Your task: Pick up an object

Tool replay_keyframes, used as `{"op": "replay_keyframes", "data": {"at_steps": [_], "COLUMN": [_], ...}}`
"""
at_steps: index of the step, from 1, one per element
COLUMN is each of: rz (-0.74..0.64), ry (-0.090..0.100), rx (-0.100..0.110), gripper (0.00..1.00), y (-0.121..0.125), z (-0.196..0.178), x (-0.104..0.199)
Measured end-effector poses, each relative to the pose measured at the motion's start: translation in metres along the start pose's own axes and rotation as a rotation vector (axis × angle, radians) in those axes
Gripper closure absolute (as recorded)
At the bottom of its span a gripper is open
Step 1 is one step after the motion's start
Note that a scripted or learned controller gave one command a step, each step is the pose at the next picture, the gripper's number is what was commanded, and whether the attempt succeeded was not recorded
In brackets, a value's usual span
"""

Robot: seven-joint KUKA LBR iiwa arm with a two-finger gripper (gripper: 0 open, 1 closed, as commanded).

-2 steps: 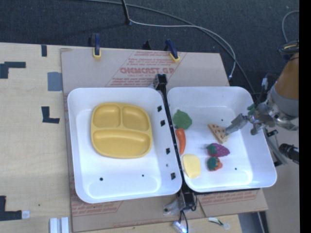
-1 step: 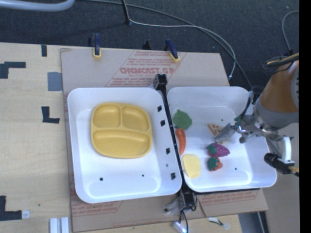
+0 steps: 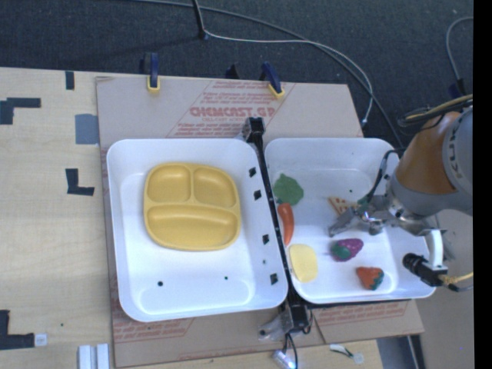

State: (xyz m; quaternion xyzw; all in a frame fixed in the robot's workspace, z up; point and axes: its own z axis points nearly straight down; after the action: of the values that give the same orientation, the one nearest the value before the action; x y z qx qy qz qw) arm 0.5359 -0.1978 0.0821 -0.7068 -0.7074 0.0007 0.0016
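1. The bench (image 3: 46,206) is the big thing here, light wood with a cardboard sheet (image 3: 223,110) clipped on top, and everything else sits on that.
2. Two white bins side by side: the left bin (image 3: 127,283) and the right bin (image 3: 323,152), touching along the middle divider.
3. The arm (image 3: 434,167), grey with an orange band, comes in over the right bin's right rim.
4. A yellow divided plate (image 3: 192,206) sits in the left bin, toward its back.
5. The gripper (image 3: 346,223) hangs low in the right bin; honestly can't tell how its fingers are set.
6. Small stuff in the right bin: green piece (image 3: 287,188), orange carrot (image 3: 286,223) and yellow piece (image 3: 303,262) along the divider, purple piece (image 3: 347,248) just beside the gripper, red-orange piece (image 3: 370,277) at the front right.
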Motion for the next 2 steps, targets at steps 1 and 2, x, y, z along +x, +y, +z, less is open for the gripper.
{"op": "replay_keyframes", "data": {"at_steps": [1, 2], "rz": [-0.001, 0.000], "ry": [0.000, -0.001], "rx": [0.000, -0.002], "gripper": [1.00, 1.00], "y": [0.001, 0.000], "z": [-0.010, -0.049], "x": [0.000, 0.000]}}
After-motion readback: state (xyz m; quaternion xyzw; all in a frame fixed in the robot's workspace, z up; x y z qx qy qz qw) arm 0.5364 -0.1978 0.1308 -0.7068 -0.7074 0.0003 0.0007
